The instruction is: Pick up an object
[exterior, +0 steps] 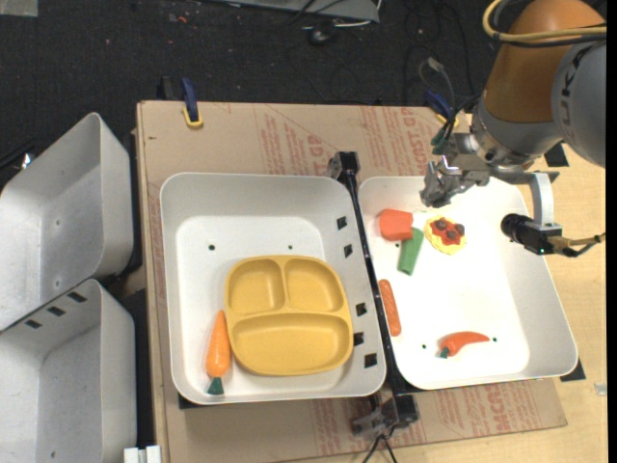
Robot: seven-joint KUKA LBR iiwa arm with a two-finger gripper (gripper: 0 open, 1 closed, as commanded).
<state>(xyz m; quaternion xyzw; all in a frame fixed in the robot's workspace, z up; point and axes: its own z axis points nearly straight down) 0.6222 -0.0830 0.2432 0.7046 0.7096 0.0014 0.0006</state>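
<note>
Right now the gripper (436,193) hangs over the far part of the right bin (540,345), at the end of the big grey arm (540,75) with its orange band. Its tips look dark and bunched up from where I stand, and I cannot tell how they sit. Nothing shows between them.

Just below the gripper, a bit toward the near side, lies a small yellow toy pizza (446,234) with red and dark spots on it. Just to the left of the gripper's tip sits an orange-red block (394,224), and a green stick (411,253) leans out from under it, touching it. Farther from the gripper, along the bin's left wall, lies a thin orange sausage shape (389,306). Well away, near the front of the bin, lies a red-orange chili pepper (462,341) with a green stem.

Way off to the gripper's left is the left bin (193,210). A yellow plate (288,313) with three parts sits in it, and a toy carrot (218,350) lies right beside the plate's left edge.
</note>
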